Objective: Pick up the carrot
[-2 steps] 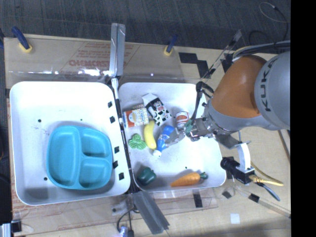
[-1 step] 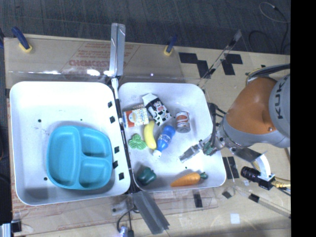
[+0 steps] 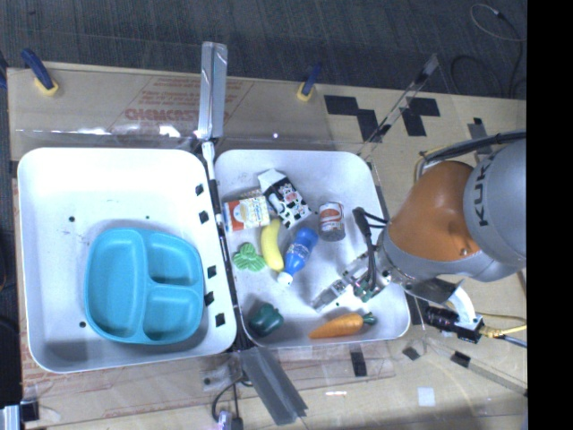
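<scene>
Left bin (image 3: 36, 240) holds blue tray (image 3: 143, 285). Right bin (image 3: 358, 173): carrot (image 3: 338, 327) lying near front wall, bottle (image 3: 300, 251), banana (image 3: 271, 245). Gripper (image 3: 345, 289) just above carrot, fingers apart, nothing between them.

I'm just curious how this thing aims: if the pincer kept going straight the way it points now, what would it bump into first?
Most likely the carrot. The pincer hangs just above it in the right bin, pointing down and leftward. Height is hard to judge from above, so it might instead slide past onto the bin floor.
</scene>
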`<state>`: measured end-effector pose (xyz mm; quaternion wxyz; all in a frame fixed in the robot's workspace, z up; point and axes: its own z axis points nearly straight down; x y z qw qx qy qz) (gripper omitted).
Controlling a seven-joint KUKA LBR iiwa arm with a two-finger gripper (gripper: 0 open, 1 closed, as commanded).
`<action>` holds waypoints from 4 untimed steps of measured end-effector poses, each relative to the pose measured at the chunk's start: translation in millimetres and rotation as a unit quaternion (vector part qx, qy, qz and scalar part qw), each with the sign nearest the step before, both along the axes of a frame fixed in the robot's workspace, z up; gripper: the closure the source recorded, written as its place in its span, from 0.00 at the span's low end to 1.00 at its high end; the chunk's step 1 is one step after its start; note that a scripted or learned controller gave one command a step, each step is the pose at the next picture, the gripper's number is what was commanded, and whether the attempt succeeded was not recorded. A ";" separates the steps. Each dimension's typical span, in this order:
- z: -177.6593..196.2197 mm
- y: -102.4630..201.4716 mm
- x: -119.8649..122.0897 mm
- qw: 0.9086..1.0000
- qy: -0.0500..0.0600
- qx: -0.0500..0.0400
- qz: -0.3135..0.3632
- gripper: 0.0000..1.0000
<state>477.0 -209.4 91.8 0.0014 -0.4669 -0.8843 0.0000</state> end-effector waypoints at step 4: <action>41.9 -1.3 0.0 0.997 -0.002 -0.001 -0.074 0.00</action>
